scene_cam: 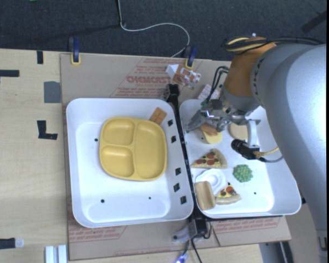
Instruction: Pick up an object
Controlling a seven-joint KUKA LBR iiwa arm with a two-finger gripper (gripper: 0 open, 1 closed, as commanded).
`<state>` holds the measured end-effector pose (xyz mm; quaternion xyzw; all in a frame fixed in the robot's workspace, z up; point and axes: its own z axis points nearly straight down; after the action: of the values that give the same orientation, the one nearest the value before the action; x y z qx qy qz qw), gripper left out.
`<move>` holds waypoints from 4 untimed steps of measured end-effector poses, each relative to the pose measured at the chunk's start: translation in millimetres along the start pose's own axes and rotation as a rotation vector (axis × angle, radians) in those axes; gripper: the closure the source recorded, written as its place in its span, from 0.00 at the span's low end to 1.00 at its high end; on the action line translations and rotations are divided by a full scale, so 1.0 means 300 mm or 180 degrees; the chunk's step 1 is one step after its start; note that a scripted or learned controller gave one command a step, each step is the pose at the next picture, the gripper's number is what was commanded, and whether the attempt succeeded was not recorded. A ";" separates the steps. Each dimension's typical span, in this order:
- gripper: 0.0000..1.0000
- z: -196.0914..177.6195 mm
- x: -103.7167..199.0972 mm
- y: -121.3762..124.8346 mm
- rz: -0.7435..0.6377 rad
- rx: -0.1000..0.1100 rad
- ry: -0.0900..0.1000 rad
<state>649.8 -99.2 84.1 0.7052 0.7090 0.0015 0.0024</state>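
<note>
"Fingers (pixel 194 123) first! What are they doing?"

"They look spread apart. Nothing is pinched between them."

"Where is the gripper (pixel 211 124)?"

"It is above the pizza slice (pixel 210 159), up toward the back of the right bin (pixel 282 199). It hangs right over a small yellow food piece (pixel 213 137)."

"Is the yellow food piece touching the pizza slice?"

"No. It lies on the bin floor just behind the pizza slice, with a little white gap between them. I can't tell if a finger touches it."

"What else is near the pizza slice?"

"A green broccoli (pixel 242 173) sits just to its right. A white round thing (pixel 211 177) lies just in front of it. A bread roll (pixel 204 194) and a second pizza slice (pixel 227 193) lie further to the front, side by side. A round tan piece (pixel 238 130) is behind it and to the right, beside the gripper."

"And on the other side?"

"Left of the pizza slice, past the wall, is the left bin (pixel 82 201). A yellow divided plate (pixel 133 148) lies flat in it. A small brown block (pixel 158 115) sits by the plate's back edge."
</note>
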 end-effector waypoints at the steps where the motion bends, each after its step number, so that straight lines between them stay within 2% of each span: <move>1: 1.00 -0.053 -0.003 0.001 0.0001 -0.0009 -0.0001; 2: 1.00 -0.354 0.223 -0.222 -0.0003 0.0010 0.0017; 3: 0.00 -0.334 0.208 -0.220 0.0012 0.0025 0.0006; 4: 0.00 -0.200 0.165 -0.227 -0.0023 -0.0024 0.0055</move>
<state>581.0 -49.9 143.5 0.7026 0.7116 0.0102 -0.0011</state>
